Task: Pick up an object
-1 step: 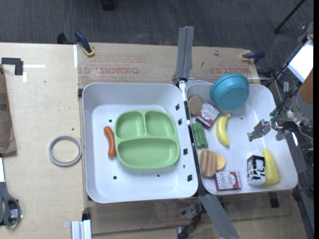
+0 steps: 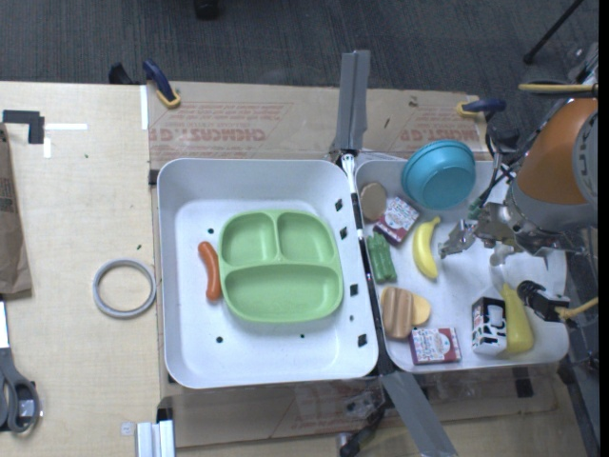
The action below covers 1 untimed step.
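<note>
far left of the gripper (image 2: 463,239), a green divided plate (image 2: 282,266) sits beside a toy hot dog (image 2: 210,270). just left lies a banana (image 2: 425,248). the gripper hovers released, grasping nothing. a yellow bottle (image 2: 517,321) lies below-right.

I noted a green divided tray (image 2: 281,279), orange sausage (image 2: 210,270), yellow banana (image 2: 425,248), blue bowl (image 2: 439,173), and black-and-white carton (image 2: 488,325).

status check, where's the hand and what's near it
Hand low over right bin, nothing seen in it. Banana just beside it, untouched. Blue bowl close behind.
</note>
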Each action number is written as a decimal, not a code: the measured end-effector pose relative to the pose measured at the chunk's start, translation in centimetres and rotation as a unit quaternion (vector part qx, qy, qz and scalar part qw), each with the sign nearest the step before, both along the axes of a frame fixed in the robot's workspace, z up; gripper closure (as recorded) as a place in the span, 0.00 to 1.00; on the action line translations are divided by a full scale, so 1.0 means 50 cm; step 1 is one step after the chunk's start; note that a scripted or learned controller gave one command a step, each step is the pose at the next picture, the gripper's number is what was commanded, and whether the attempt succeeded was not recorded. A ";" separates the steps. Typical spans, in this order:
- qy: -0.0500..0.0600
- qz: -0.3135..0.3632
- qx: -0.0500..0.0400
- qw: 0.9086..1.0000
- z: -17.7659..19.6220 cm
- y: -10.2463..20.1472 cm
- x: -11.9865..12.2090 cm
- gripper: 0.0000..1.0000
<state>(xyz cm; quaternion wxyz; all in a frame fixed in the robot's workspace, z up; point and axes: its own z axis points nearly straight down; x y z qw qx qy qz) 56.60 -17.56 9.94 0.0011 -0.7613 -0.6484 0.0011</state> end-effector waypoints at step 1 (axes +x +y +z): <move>0.000 0.000 0.000 1.000 0.018 -0.001 0.000 1.00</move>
